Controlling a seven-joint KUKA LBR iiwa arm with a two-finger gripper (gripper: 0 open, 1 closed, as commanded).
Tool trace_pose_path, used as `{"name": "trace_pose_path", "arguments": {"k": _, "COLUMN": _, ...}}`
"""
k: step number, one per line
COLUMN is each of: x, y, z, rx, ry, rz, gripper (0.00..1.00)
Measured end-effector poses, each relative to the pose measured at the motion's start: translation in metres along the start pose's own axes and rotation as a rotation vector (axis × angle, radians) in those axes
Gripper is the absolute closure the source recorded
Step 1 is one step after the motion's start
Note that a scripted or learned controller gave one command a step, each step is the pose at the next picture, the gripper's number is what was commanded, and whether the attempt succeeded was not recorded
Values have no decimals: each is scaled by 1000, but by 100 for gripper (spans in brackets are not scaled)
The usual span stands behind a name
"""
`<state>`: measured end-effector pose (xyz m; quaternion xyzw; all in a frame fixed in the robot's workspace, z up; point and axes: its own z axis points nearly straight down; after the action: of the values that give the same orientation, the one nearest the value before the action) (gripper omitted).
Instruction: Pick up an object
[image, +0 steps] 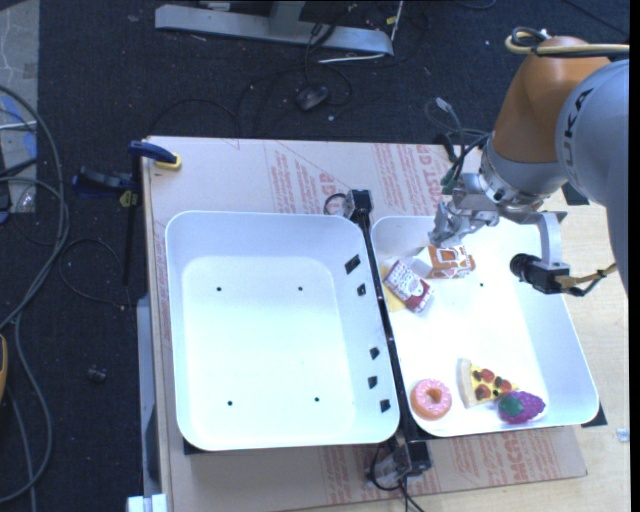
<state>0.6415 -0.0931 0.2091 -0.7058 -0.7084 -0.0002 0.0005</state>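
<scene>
The right bin holds several small toys. An orange and white carton lies near its far edge, with a red and white packet just left of it. My gripper hangs right over the carton's far side, at or just above its top. Along the near edge lie a pink donut, a pizza slice and a purple bunch of grapes.
The left bin sits beside the right one, with a black divider rail between them. A black fixture sticks out over the right bin's far right side. Cables and a clamp lie beyond the bench.
</scene>
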Motion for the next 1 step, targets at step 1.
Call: {"name": "trace_pose_path", "arguments": {"k": 1, "x": 56, "y": -10, "z": -14, "rx": -2, "ry": 0, "rz": -1, "gripper": 100}}
